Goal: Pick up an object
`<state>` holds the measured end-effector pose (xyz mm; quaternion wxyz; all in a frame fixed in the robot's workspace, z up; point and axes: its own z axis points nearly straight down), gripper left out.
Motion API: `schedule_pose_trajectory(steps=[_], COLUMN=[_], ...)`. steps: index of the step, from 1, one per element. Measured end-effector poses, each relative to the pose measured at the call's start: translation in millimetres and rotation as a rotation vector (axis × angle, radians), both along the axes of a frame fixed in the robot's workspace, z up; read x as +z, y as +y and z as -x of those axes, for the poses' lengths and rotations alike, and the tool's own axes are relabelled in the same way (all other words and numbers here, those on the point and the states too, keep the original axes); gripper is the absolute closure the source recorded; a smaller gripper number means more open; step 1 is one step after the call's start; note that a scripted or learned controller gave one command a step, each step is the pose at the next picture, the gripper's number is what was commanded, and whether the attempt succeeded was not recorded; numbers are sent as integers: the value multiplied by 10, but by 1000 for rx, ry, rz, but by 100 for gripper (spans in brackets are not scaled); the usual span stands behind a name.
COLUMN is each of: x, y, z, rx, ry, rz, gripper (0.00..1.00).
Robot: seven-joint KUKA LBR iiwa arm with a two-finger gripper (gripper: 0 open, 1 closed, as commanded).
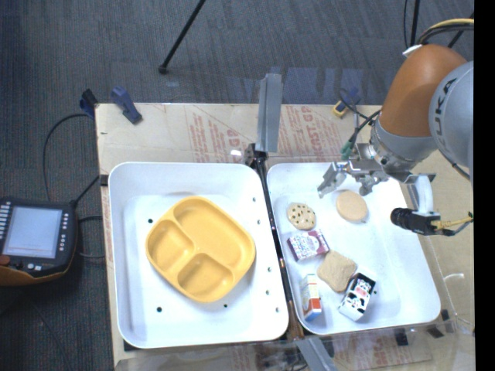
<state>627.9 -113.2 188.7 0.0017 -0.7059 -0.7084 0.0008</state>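
- Presently, the arm [421,103] reaches in from three o'clock, its orange band above the far right corner of the right bin [402,280].
- The gripper [349,175] hangs over the far part of the right bin, at about twelve o'clock within that bin. Its fingers stand apart, with nothing between them.
- A round tan cookie [352,205] lies just toward six o'clock of the gripper, apart from the fingers.
- A chocolate-chip cookie [302,216] lies at nine o'clock of the tan cookie, near the bin's left wall.
- A small purple-and-white packet [308,245] lies at six o'clock of the chocolate-chip cookie, just beside it.
- A slice of bread [337,270] lies near the bin's centre, toward five o'clock of the packet.
- A black-and-white spotted carton [357,297] touches the bread at its five o'clock side.
- A small white-and-orange carton [312,297] lies at seven o'clock of the bread, by the near left corner.
- The left bin [131,284] holds a yellow divided plate [201,247], flat and near its centre.
- A handheld control screen [35,238] lies on the floor at nine o'clock, well apart from the bench.
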Motion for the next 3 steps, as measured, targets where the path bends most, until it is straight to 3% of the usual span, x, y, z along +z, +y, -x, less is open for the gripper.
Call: schedule_pose_trajectory(steps=[1, 2, 3], x=[-888, -1019, -919], y=[-635, -908, -917], z=[-144, 194, 192], rx=[-69, -43, -45], ry=[-3, 1, 0], rz=[1, -4, -3], gripper=[0, 0, 100])
